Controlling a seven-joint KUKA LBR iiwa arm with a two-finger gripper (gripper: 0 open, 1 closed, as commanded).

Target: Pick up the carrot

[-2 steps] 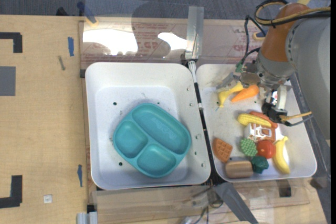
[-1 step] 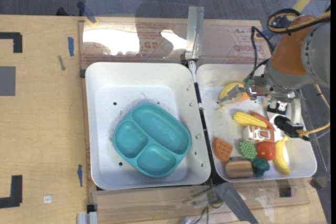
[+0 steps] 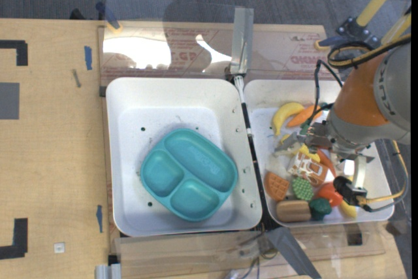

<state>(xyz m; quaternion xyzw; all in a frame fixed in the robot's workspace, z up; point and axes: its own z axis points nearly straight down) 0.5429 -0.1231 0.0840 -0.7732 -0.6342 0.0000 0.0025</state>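
Fingers (image 3: 312,134) low in right bin (image 3: 385,202), amid toy food, near carrot (image 3: 301,117) (beside banana (image 3: 286,115)); cannot tell whether parted or closed.

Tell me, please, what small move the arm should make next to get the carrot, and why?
Probably a short shift toward the far left of the right bin. The carrot lies there beside the banana, while the gripper sits nearer, over the toy pile, not yet above it.
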